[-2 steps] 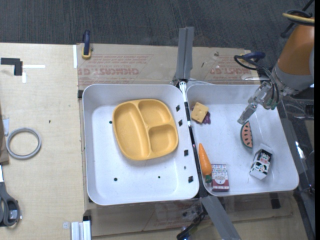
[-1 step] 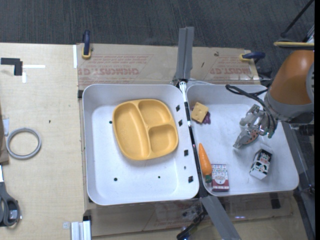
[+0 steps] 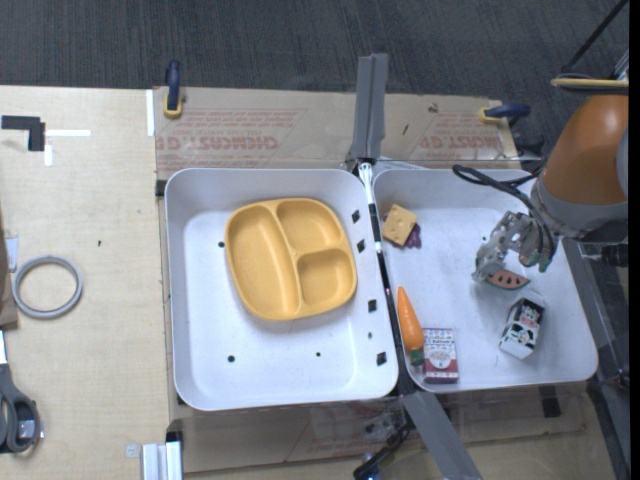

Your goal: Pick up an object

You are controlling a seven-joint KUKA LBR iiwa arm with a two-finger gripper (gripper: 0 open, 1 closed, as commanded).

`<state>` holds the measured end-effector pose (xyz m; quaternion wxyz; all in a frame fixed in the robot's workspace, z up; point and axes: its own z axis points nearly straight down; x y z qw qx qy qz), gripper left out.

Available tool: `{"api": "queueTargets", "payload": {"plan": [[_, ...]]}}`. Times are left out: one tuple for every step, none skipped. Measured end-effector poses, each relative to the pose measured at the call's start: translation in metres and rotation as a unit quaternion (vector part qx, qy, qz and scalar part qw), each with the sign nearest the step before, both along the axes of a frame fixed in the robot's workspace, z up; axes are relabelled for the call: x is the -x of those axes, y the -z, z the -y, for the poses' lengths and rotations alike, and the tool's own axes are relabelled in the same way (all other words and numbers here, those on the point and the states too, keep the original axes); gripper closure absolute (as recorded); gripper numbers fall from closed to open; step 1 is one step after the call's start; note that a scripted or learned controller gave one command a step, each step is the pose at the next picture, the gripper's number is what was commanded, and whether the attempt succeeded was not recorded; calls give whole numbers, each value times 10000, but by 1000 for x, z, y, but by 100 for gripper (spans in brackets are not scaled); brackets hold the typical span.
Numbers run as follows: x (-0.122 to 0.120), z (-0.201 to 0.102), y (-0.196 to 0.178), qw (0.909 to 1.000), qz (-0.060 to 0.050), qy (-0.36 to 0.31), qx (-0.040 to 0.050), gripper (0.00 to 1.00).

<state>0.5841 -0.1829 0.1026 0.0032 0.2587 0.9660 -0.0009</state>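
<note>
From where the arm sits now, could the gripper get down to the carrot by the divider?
Probably yes. The carrot lies uncovered in the right bin, with open floor between it and the gripper. Only the divider and the small red box crowd it.

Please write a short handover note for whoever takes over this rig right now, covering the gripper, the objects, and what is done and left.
Gripper: low in the right white bin, directly over a small red-and-dark watermelon-slice toy; whether it grips anything cannot be told.
Right bin also has: black-and-white milk-carton toy, red snack box, orange carrot toy, tan cheese-like block.
Left white bin: yellow divided plate.
Done: arm positioned at the slice.
Left: confirm a grasp and lift an object.
</note>
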Motion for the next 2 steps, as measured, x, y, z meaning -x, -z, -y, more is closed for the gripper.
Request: {"api": "queueTargets", "payload": {"plan": [[0,-54,-91,9997,-17,254,-15,100],[-36,-92,-107,9857,-15,1684,-12,100]]}}
